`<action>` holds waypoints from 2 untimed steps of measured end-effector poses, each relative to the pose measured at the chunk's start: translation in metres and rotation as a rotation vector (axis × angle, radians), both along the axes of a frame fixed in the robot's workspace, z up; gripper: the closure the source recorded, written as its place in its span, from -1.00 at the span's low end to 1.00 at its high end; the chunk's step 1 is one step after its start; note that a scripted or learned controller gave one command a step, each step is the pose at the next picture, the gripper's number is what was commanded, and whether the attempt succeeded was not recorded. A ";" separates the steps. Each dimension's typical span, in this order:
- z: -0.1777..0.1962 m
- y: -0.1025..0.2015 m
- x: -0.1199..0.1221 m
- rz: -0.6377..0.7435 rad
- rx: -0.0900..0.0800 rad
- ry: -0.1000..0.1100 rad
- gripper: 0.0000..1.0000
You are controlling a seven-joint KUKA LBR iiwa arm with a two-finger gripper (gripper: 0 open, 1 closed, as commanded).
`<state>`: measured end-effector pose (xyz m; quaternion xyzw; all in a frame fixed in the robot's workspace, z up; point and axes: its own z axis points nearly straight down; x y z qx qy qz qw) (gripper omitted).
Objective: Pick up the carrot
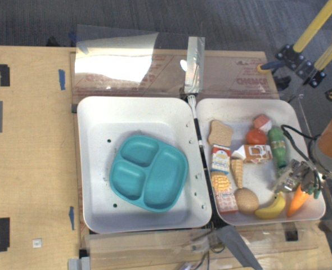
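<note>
The orange carrot (295, 203) lies in the front right corner of the right bin (294, 110), its green top pointing to the right rim. My gripper (297, 178) hangs low just above and behind the carrot's thick end, its metal tip close to the carrot and the banana (271, 206). The arm's orange band shows at the right edge. I see nothing lifted off the bin floor.
The right bin also holds a bread slice (220, 133), a tomato (256, 136), a green bottle (277, 145), small cartons (220, 160), a corn cob (237, 172) and a potato (246, 199). A teal divided plate (149, 173) sits in the left bin (93, 117).
</note>
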<state>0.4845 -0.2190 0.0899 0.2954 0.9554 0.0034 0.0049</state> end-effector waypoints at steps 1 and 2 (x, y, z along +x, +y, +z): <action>0.000 0.000 0.000 -0.038 0.001 0.001 1.00; 0.001 0.013 -0.001 0.072 -0.012 -0.002 1.00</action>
